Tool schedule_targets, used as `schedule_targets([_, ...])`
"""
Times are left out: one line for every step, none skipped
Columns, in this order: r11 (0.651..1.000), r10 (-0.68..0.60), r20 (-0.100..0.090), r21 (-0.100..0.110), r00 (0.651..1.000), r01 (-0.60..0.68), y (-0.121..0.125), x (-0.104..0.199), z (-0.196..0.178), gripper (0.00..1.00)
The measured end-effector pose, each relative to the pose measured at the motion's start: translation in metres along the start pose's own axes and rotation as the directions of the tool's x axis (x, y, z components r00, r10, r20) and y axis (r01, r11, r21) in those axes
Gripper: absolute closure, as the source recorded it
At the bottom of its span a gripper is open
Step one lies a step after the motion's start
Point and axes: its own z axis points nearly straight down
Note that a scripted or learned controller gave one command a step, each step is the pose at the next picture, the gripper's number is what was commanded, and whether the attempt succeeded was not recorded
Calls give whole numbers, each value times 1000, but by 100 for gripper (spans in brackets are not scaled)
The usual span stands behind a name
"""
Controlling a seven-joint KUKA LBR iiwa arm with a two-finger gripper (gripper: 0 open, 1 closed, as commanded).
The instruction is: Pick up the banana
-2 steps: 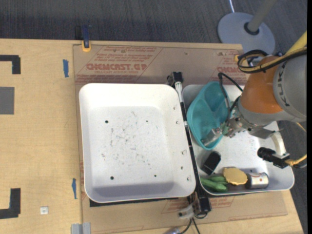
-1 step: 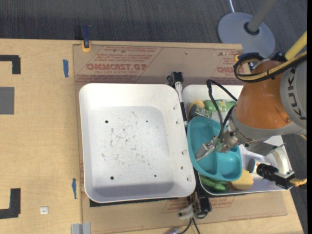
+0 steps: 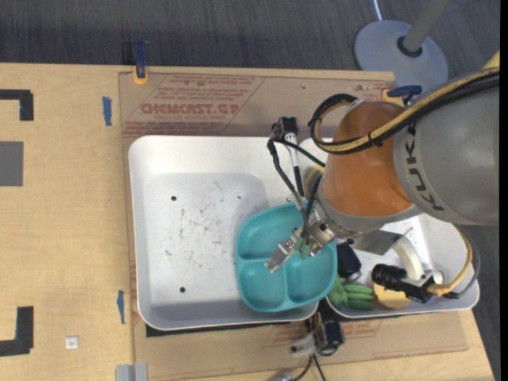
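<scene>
Plainly the gripper (image 3: 298,250) hangs over the wrong place: it sits low above the teal divided dish (image 3: 266,288), which rests in the near right corner of the left bin (image 3: 190,213), close against the wall next to the right bin (image 3: 446,248). Whether the gripper is wide or closed I cannot tell from this slant, and nothing that reads as a banana shows in it. The likeliest banana is the pale yellow piece (image 3: 386,296) by the right bin's near edge, just beside a ridged green thing (image 3: 355,296) at that bin's near left corner. The arm (image 3: 452,165) covers much of that bin, so I hold this loosely. By my judgement, doing the step well means rising clear of the dish's rim first, crossing the dividing walls, and coming down over the middle of the yellow piece, set across its narrow width. The green thing lies close, so the descent should favour the side away from it, lest it be caught too.
</scene>
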Motion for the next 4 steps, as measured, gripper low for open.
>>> schedule_targets([966, -257, 9, -24, 966, 257, 29, 31, 82, 0])
schedule_targets([970, -243, 2, -9, 970, 243, 84, 60, 94, 0])
schedule_targets([994, 106, 18, -30, 994, -106, 85, 105, 91, 0])
schedule_targets([883, 470, 1, 1, 883, -470, 79, 115, 59, 0])
